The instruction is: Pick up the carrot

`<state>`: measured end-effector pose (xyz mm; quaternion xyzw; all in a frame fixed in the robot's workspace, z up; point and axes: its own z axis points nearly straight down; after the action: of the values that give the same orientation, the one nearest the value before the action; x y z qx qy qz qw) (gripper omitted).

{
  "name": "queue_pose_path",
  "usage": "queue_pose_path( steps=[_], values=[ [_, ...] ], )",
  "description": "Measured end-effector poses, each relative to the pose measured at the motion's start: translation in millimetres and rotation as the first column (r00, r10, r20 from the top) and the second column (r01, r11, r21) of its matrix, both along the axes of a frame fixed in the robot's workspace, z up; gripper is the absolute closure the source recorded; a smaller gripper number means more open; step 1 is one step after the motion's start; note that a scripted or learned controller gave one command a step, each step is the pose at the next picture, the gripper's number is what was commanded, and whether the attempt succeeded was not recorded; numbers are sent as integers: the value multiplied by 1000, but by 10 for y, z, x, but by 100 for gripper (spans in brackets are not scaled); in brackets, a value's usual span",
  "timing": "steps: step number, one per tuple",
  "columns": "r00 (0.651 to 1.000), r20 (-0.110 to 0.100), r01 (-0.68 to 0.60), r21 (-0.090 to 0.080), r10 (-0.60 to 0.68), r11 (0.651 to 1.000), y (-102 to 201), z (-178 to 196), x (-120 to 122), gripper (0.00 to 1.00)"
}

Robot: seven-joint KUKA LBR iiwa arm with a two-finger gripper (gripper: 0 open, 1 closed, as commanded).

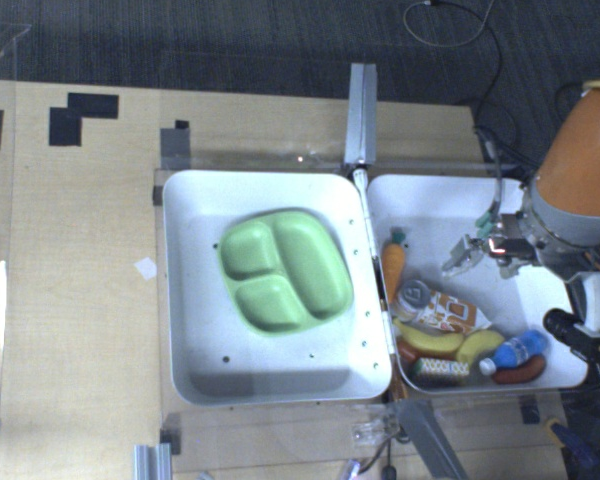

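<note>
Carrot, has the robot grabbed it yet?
Not yet. The carrot lies in the right bin, against its left wall. The gripper hangs over the same bin, a little to the carrot's right, with nothing between its fingers. Reaching, gripping and lifting are all left.

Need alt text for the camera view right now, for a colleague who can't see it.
The small orange carrot with a green top lies against the left wall of the right white bin, with the arm's claw hovering to its right, apart from it. A green divided plastic plate sits in the left white bin.
</note>
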<state>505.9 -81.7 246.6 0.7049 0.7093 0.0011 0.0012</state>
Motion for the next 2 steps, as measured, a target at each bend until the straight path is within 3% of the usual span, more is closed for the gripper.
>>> queue_pose_path(
  steps=[1,2],
  values=[
    [984,0,-177,0,177,984,255,-621,210,0],
    [974,12,-227,-6,227,974,-290,-1564,659,0]
  ],
)
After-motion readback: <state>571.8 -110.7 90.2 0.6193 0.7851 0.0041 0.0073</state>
